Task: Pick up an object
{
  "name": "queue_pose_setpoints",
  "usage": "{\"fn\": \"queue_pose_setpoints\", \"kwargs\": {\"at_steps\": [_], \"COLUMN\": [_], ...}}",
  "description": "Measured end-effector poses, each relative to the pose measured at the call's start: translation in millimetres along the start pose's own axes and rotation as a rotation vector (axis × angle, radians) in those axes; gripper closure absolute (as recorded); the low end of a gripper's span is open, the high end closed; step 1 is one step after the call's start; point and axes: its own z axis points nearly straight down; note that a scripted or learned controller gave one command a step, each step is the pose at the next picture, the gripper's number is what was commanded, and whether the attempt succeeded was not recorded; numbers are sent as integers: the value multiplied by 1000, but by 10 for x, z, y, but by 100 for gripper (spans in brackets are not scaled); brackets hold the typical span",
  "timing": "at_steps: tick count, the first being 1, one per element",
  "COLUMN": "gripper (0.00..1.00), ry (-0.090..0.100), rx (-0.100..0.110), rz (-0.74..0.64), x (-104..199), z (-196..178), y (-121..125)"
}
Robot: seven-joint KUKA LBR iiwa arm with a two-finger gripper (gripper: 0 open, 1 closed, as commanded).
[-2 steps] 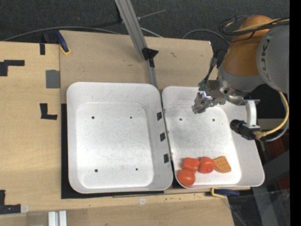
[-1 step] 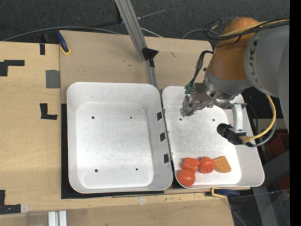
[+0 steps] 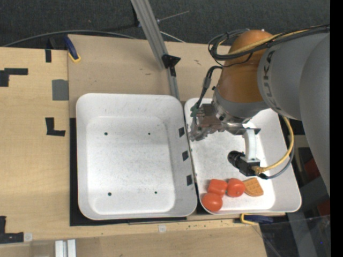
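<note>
Red objects [image 3: 220, 193] lie well below the tool [image 3: 199, 127] in the right bin [image 3: 284, 197].

We see even, fairly bright light from overhead, with the white bins [image 3: 131, 154] nearly washed out. Shadows are soft and short. The picture is slightly grainy and soft, dimmer past the worktop's [image 3: 32, 143] far edge.

Two white bins [image 3: 131, 103], three red objects [image 3: 217, 187], one tan object [image 3: 254, 187]
</note>
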Motion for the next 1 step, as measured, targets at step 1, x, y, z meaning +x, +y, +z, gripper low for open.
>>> {"fn": "queue_pose_setpoints", "kwargs": {"at_steps": [1], "gripper": [100], "ry": [1], "rx": [-2], "rz": [-1], "x": [438], "z": [-90], "y": [-161]}}
